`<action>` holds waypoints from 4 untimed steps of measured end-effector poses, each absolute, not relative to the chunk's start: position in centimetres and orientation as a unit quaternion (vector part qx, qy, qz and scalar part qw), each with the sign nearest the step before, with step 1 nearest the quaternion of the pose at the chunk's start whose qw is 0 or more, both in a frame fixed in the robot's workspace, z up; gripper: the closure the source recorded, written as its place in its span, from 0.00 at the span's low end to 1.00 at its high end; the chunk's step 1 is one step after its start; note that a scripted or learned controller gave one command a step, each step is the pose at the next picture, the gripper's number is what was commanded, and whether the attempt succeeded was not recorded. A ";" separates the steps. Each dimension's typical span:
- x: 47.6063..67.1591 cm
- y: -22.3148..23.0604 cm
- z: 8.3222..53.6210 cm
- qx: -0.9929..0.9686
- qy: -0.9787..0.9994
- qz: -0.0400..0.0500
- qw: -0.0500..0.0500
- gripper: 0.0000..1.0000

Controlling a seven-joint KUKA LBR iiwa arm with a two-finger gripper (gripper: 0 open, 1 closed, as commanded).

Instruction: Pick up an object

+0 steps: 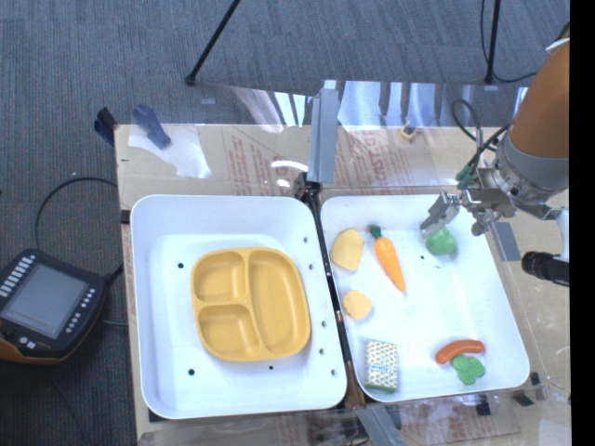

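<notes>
My claw [462, 214] hangs at the upper right of the frame, over the far corner of the right bin [509, 297]; its fingers stand wide apart and hold nothing. Just beside them, a little lower, lies a small green round thing [441, 242] — the likeliest target, I judge; the carrot [390, 262] sits to its left, the sausage [459, 350] well below. This looks like the approach step — next I must centre over the green piece, drop, and close squarely; it may roll.
</notes>
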State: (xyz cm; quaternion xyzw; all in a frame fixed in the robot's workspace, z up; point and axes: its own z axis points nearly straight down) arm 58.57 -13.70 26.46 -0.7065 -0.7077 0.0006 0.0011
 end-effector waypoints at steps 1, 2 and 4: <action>60.3 -10.7 16.2 -0.695 -0.719 0.004 0.006 0.00; 61.3 -12.0 8.4 -0.696 -0.718 0.002 0.003 0.00; 64.7 -7.5 19.3 -0.675 -0.737 -0.003 -0.003 1.00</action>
